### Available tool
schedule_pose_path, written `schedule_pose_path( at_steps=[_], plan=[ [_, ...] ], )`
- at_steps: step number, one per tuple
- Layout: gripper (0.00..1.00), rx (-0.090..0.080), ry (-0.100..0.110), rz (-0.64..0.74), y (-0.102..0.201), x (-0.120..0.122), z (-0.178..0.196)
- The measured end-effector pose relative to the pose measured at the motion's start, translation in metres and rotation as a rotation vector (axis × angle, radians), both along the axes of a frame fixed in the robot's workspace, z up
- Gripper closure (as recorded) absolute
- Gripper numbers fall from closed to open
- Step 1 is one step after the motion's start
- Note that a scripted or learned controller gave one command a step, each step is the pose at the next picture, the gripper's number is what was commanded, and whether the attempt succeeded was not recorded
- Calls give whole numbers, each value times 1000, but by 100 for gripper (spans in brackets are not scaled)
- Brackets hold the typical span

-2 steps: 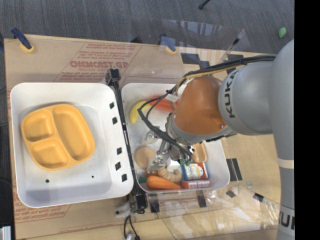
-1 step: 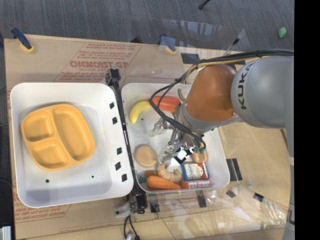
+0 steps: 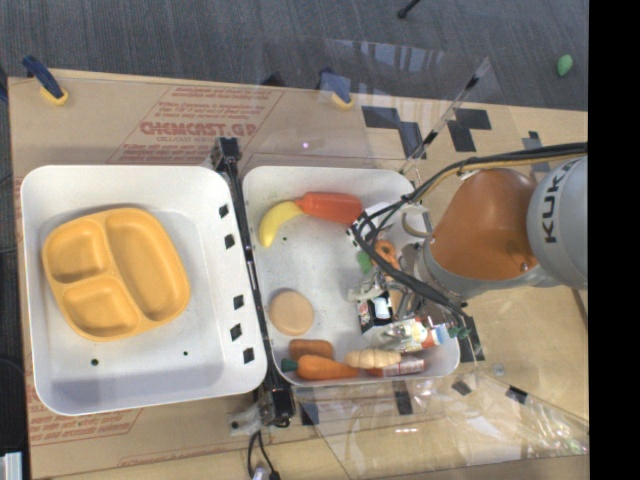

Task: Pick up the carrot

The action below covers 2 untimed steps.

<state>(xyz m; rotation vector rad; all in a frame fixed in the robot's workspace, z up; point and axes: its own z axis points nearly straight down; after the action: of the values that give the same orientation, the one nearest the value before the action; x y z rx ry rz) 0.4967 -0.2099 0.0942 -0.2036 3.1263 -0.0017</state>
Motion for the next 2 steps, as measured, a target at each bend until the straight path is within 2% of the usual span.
schedule_pose_path(
  at_steps=[1, 2],
  plan=[
    [100, 0, -1, 6, 2, 2, 10],
    [0, 0, -1, 6, 2, 2, 10]
  ],
)
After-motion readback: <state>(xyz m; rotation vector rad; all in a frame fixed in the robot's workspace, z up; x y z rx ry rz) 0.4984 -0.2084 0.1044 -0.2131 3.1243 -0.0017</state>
